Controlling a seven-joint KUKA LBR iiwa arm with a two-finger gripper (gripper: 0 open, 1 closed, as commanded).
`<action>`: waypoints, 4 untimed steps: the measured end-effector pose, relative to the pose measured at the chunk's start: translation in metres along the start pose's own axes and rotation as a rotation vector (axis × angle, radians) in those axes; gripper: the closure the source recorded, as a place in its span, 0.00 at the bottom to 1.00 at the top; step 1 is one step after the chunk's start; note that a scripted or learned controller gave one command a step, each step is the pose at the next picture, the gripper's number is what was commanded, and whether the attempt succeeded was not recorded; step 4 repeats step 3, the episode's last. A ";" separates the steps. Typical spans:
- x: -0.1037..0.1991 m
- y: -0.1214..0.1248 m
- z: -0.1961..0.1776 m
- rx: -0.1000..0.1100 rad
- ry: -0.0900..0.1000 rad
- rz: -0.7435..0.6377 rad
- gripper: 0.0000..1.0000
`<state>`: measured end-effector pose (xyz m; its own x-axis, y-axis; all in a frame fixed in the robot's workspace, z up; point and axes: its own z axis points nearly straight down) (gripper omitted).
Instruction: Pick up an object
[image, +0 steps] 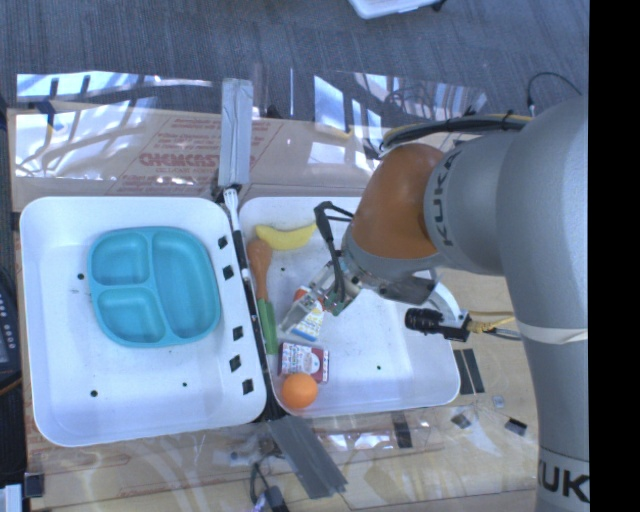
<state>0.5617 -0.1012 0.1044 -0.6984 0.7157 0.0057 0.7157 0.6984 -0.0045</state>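
The right bin (395, 372) holds several objects. A yellow banana (285, 236) lies at its far edge, and a carrot (260, 264) with a green stem runs along its left wall. A small white carton (309, 324) with a colourful label lies in the middle. A red-and-white packet (303, 360) and an orange (298, 392) sit near the front left corner. My gripper (326, 296) hangs low over the bin, right at the carton's upper end and touching or nearly touching it. The wrist's orange band hides what lies behind it.
The left bin (45, 330) holds a blue three-compartment plate (155, 285). A black divider with clips (240, 310) separates the bins. The grey arm covers the right side of the right bin, with a cable and black fitting (432, 322) beside it.
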 end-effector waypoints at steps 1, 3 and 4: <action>-0.003 0.026 -0.088 -0.005 -0.007 0.007 1.00; -0.013 0.082 -0.101 0.001 -0.001 0.524 1.00; -0.013 0.082 -0.101 0.001 -0.001 0.524 1.00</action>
